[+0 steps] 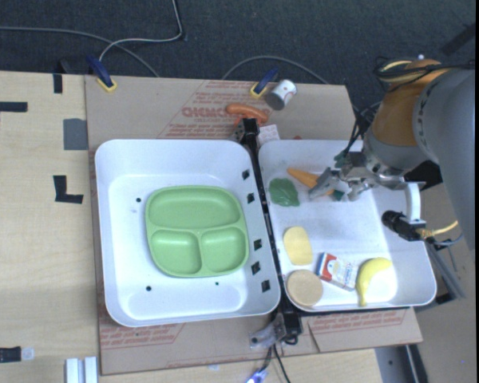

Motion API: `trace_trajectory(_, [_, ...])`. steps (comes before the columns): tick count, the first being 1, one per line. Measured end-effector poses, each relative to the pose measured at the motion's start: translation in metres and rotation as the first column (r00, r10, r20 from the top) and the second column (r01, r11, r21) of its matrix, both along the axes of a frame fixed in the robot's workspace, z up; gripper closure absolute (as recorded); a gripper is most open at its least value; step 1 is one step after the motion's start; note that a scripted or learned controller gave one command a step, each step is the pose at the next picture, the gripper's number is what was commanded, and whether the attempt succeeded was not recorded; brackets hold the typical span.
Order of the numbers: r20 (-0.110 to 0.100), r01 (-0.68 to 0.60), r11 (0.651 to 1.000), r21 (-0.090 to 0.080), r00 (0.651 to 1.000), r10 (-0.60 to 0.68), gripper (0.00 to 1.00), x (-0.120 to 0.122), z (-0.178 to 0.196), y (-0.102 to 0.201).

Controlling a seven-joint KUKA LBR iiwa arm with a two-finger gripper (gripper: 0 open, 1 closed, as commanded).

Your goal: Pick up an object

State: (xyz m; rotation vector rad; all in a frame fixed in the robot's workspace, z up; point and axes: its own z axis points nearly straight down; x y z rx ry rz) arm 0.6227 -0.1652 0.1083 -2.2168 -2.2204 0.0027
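Observation:
The right bin [399,294] holds several small objects: a dark green lump [284,191], an orange carrot-like piece [303,177], a pale yellow block [298,245], a round tan disc [305,288], a small red and white carton [335,270] and a yellow lemon-like object [374,279]. My gripper [335,187] hangs low over the upper part of this bin, just right of the orange piece and the green lump. Nothing shows between its fingers.
The left bin [120,214] carries a green divided plate [197,230]. The grey arm [431,126] with its orange band comes in from the right over the right bin's far corner. Clamps and a cable lie on the cardboard behind the bins.

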Motion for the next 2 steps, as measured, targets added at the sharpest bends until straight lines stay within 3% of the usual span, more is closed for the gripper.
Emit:
trace_trajectory(1, [0.007, -0.001, 1.000, -0.002, 1.000, 0.001, 0.00, 0.0466, -0.0225, 0.0512])
trace_trajectory(2, [-0.004, -0.003, 1.000, -0.005, 1.000, 0.003, 1.00, 0.0438, -0.0145, 0.0494])
